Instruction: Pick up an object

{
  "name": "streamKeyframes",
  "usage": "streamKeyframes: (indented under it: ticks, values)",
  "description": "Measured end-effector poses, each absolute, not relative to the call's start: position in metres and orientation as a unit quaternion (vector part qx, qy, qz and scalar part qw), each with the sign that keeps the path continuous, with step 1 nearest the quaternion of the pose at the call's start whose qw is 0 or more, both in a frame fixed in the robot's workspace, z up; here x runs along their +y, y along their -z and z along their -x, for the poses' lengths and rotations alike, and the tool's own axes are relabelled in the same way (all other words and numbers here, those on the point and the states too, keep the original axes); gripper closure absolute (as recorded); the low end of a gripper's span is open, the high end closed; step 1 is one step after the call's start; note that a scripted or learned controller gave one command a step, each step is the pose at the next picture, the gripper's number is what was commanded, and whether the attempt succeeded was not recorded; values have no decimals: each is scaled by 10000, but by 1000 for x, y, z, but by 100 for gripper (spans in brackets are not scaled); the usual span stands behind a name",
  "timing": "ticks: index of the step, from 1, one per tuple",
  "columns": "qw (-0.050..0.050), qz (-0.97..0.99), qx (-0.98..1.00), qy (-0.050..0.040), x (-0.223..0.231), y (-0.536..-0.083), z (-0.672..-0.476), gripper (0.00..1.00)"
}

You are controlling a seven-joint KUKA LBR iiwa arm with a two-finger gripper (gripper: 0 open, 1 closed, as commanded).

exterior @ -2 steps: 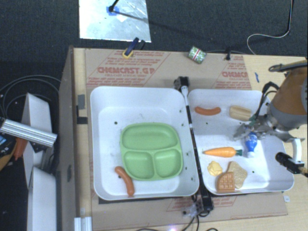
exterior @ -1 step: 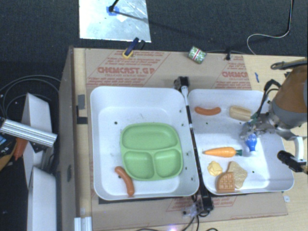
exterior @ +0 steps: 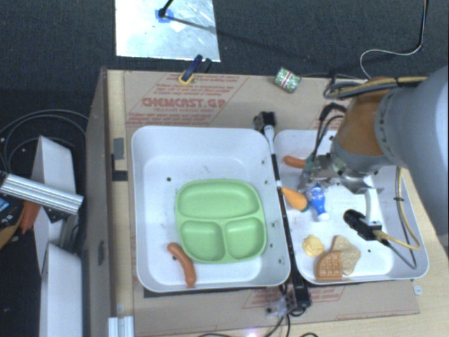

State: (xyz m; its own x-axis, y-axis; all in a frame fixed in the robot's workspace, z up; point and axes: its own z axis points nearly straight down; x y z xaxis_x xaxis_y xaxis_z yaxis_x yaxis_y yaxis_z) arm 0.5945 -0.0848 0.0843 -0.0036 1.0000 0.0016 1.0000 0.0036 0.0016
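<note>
The gripper (exterior: 317, 185) is hovering over the blue bottle (exterior: 318, 201) beside the carrot (exterior: 296, 199) in the right bin (exterior: 402, 250); its grip state cannot be told.

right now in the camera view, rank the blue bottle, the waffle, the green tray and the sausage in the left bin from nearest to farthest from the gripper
1. Blue bottle, right bin, just below the gripper.
2. Waffle, right bin, near its front edge.
3. Green tray, middle of the left bin.
4. Sausage, left bin, front corner by the tray.

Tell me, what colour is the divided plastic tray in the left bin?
Light green; the divided plastic tray shows clearly in the camera view.
</note>
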Motion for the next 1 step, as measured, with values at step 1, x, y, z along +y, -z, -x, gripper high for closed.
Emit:
streamKeyframes:
  ticks: [1]
  values:
    - [11,-7055,7087,-15,-34,-185,-601,100]
